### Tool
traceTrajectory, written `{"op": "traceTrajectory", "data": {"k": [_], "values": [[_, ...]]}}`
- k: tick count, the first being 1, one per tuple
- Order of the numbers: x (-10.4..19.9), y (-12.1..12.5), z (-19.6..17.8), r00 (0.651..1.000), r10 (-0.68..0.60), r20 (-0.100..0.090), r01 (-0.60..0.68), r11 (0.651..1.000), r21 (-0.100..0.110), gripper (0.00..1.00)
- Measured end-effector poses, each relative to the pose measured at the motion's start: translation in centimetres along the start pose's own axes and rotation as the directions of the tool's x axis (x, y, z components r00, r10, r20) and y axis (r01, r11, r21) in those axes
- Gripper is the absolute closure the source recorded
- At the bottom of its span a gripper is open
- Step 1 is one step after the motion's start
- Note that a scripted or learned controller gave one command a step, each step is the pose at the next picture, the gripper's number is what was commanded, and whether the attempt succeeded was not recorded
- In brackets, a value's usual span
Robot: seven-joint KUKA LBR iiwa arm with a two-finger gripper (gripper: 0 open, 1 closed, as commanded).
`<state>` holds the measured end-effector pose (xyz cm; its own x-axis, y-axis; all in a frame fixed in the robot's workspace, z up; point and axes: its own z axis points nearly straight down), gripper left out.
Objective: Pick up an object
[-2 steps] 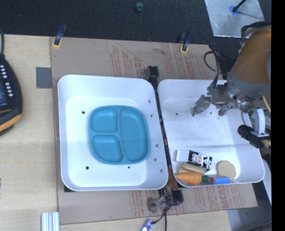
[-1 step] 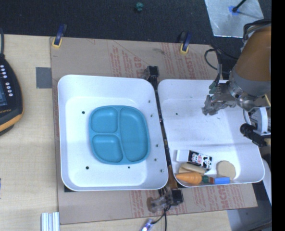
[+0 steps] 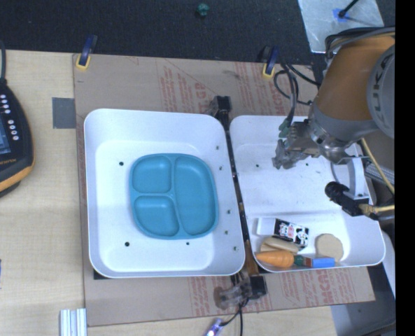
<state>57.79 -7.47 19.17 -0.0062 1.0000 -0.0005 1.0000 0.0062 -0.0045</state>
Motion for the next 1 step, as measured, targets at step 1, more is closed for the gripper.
{"op": "traceTrajectory", "data": {"k": [1], "values": [[3.10,7.86,-0.11,1.000,0.003,-0.001,-0.003,1.000,-0.002,1.00]]}}
